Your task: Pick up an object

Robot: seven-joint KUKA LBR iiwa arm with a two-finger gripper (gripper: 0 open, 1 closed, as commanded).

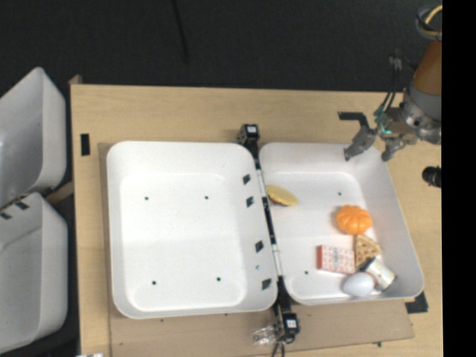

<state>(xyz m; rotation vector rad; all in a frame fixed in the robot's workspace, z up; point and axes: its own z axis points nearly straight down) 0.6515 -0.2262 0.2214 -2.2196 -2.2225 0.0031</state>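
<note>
My gripper (373, 149) hangs over the far right corner of the right bin (312, 158), its two grey fingers spread open with nothing between them. Below it in that bin lie a pale yellow piece (282, 195) near the divider, an orange pumpkin-like ball (352, 219), a small red and white box (335, 259), a pizza-slice toy (365, 249), a white egg (358, 285) and a small white cup-like piece (381, 274). All of them rest on the bin floor, apart from the gripper.
The left bin (178, 225) stands beside the right one, joined by a black-clipped divider (264, 218). Wooden bench (186, 110) surrounds both bins. White housings (26, 199) stand at the far left.
</note>
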